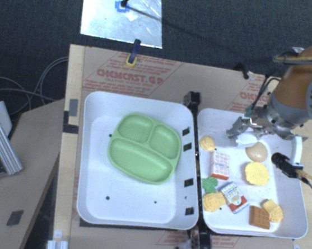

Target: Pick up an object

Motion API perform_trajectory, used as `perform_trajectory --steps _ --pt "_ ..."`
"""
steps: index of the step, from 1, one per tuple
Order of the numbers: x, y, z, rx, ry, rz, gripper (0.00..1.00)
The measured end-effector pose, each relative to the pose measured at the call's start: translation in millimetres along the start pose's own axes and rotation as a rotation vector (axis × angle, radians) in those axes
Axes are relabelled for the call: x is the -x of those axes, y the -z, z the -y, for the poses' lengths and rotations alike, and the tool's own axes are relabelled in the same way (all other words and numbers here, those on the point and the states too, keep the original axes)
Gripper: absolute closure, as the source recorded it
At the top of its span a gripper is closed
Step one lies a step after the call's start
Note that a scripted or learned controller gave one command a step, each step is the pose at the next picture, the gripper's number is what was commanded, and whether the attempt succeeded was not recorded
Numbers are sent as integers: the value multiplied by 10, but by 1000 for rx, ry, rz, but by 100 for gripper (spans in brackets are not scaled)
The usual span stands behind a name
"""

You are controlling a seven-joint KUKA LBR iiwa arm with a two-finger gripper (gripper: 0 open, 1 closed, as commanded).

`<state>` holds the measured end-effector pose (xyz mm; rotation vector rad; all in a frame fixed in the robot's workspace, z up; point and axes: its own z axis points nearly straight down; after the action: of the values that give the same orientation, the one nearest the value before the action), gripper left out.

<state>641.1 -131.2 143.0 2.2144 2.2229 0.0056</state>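
The gripper (245, 126) hangs over the far end of the right bin (296, 220); whether its jaws are parted, I cannot tell. The nearest pick is the beige egg-shaped toy (257, 151), lying just beside it toward the camera, rounded with no clear long axis.

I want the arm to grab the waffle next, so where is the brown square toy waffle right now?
The brown square toy waffle lies near the front edge of the right-hand white bin, between a small blue-and-red carton and a yellow cracker piece.
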Motion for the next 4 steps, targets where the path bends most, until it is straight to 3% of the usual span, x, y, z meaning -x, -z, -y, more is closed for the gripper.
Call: perform_trajectory --steps 2,4 --pt "53 845 -19 1 0 1 100" --pt "-726 984 550 -6 4 -2 100"
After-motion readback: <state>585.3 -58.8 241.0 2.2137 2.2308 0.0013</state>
